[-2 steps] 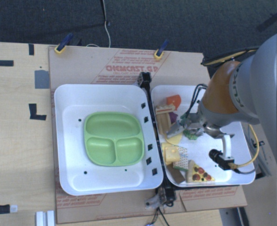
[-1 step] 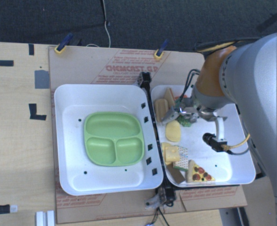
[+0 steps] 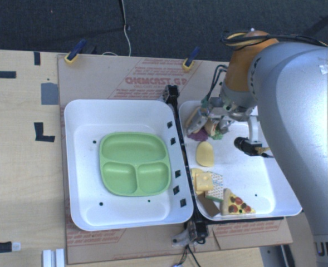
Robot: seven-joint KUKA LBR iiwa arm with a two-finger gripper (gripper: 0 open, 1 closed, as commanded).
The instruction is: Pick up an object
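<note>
The gripper [image 3: 215,117] is hanging low over a tangle of small toys [image 3: 200,122] in the right bin [image 3: 275,196], at the bin's eleven o'clock corner; whether it is wide or narrow I cannot tell. The pieces are crowding together against the wall, so a grasp is risking a slip or a snag on two at once. At six o'clock from it are lying a smooth yellow lemon-shaped toy [image 3: 205,154], blocky cheese [image 3: 202,181] and a pizza slice [image 3: 234,202]. The left bin [image 3: 80,204] is holding a green divided plate [image 3: 134,164].
</note>
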